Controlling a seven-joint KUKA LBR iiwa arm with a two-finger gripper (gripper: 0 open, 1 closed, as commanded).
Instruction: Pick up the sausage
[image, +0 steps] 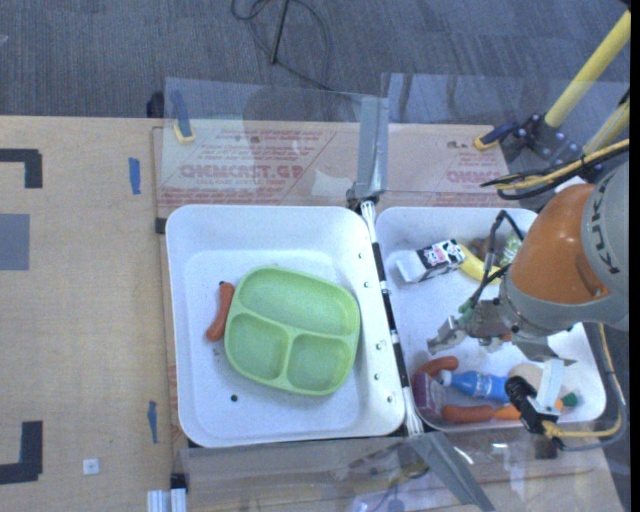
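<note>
- Two shallow white plastic bins are seen side by side on the bench: the left bin (190, 400) around the centre of the frame and the right bin (420, 235) toward the right edge.
- A light green, three-compartment plastic plate (292, 328) is seen lying in the middle of the left bin.
- A short reddish-orange sausage (220, 311) is found in the left bin, lying on the bin floor just beside the plate's left rim, roughly upright in the frame.
- The grey arm with its orange band (560, 255) is seen reaching in from the right, above the right bin.
- The metal two-finger gripper (458, 334) is positioned over the middle of the right bin; how far its pincer is open cannot be told, and nothing can be seen held in it.
- Below the gripper, a blue-and-white bottle (480, 384) and further reddish sausage-like pieces (470, 411) are seen in the lower part of the right bin.
- A small black-and-white carton (437, 256) is seen in the upper part of that bin.
</note>
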